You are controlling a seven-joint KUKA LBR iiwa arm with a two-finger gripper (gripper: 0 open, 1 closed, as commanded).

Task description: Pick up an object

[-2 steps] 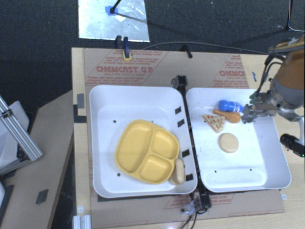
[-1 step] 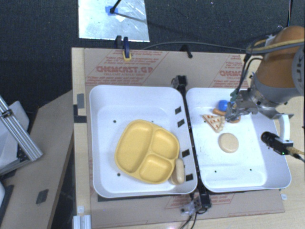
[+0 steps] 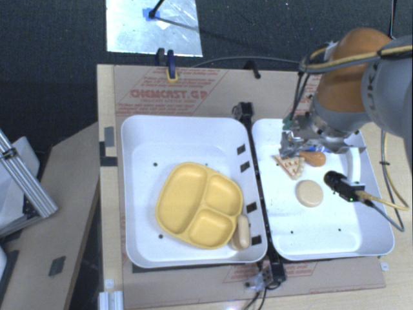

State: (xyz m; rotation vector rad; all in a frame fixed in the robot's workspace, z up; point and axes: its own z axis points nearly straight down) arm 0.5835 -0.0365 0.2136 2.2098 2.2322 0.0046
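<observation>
The arm reaches in from the right, and its tool hangs low over the upper left part of the right bin. Whether the tool is apart or together cannot be told from here. Just below it lies a tan wedge, point toward the bin's near side, with an orange piece just beside it on the right. A pale round disc lies near them, closer to the front. In the left bin sits a yellow tray with a beige roll touching its right front corner. Both bins rest on the desk.
</observation>
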